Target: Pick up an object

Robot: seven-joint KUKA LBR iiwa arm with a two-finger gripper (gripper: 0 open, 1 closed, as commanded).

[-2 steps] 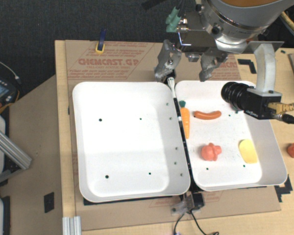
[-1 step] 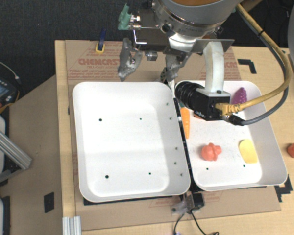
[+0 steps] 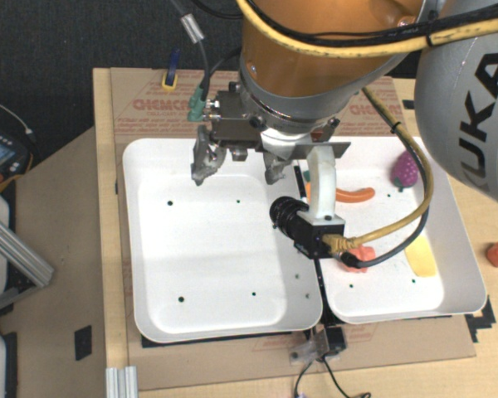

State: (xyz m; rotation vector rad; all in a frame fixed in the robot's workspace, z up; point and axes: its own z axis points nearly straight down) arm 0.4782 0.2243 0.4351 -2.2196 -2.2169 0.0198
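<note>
Gripper (image 3: 239, 166) over left bin (image 3: 149, 247), fingers (image 3: 203, 166) spread wide, nothing between them. Objects in right bin (image 3: 456, 293): purple piece (image 3: 405, 171), orange piece (image 3: 354, 195), yellow piece (image 3: 421, 258), red piece (image 3: 358, 255). Risk: closing here grabs air; yellow hose (image 3: 398, 226) may snag objects.

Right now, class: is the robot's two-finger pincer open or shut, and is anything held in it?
Open and holding nothing. The metal pincer hangs over the left shallow white bin, its two fingers apart with bare bin floor between them.
</note>
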